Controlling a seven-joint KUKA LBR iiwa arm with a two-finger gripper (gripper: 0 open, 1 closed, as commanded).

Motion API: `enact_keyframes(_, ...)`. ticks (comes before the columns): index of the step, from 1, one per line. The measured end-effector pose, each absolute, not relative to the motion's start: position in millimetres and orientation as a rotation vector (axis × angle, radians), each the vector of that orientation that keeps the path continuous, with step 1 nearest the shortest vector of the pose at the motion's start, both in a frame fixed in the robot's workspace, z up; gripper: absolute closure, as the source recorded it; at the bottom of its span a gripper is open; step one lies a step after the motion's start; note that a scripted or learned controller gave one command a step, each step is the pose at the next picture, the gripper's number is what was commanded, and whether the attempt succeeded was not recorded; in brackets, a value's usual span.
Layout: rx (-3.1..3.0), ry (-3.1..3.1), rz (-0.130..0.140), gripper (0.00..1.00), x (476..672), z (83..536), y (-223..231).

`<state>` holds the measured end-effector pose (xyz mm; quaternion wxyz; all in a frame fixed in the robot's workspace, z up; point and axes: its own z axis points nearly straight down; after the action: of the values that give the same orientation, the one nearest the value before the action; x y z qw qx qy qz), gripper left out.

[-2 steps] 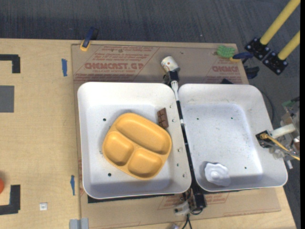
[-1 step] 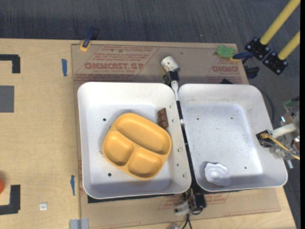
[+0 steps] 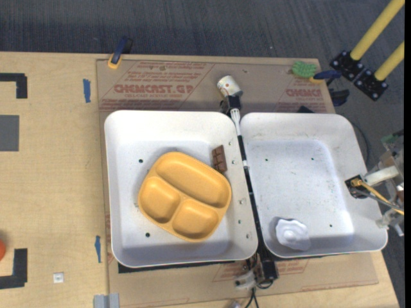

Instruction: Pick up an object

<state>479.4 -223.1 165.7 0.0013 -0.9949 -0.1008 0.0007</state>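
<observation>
We had a dark grey carpet floor (image 3: 192,11) behind the light wooden bench (image 3: 51,172), with a brown cardboard sheet (image 3: 167,85) on top and yellow poles (image 3: 385,18) at the far right.

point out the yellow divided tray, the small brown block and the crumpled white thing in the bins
yellow divided tray (image 3: 185,196), camera view, on the ridge between its compartments
small brown block (image 3: 219,158), camera view, on its top face
crumpled white object (image 3: 292,233), camera view, on its middle
</observation>
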Motion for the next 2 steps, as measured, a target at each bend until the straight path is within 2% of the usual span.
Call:
enact_keyframes(1,-3.122,-0.319,0.003,1.0,480.0,175.5,-222.8)
enact_keyframes(2,-3.106,-0.448,0.004,1.0,479.0,170.5,-223.0)
